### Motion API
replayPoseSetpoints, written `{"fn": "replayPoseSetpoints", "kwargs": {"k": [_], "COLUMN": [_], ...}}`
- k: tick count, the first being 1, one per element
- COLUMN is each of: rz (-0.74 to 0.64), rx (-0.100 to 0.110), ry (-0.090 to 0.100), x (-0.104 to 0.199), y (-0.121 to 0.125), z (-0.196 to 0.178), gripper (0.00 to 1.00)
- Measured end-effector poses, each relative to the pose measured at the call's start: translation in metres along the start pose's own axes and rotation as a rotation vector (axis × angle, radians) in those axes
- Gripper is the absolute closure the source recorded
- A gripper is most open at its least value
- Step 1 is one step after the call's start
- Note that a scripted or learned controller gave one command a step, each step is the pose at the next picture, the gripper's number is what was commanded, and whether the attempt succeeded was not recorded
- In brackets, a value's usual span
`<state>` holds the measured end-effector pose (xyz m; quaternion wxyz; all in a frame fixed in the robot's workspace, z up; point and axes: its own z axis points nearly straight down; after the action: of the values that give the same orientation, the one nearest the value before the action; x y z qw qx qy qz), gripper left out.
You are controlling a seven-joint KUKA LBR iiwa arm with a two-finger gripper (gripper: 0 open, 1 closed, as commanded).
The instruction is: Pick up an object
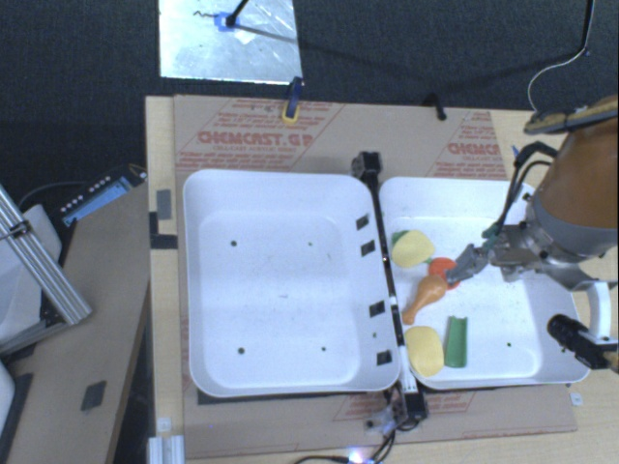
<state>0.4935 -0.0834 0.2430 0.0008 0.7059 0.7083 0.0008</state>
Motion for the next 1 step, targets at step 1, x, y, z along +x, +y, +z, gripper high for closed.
{"fn": "replayPoseSetpoints", "kwargs": {"k": [1], "rz": [0.003], "rx": [0.01], "ry": [0.001], "x": [-0.0037], "y": [-0.0091], "z": [0.0869], "gripper": [0.0]}}
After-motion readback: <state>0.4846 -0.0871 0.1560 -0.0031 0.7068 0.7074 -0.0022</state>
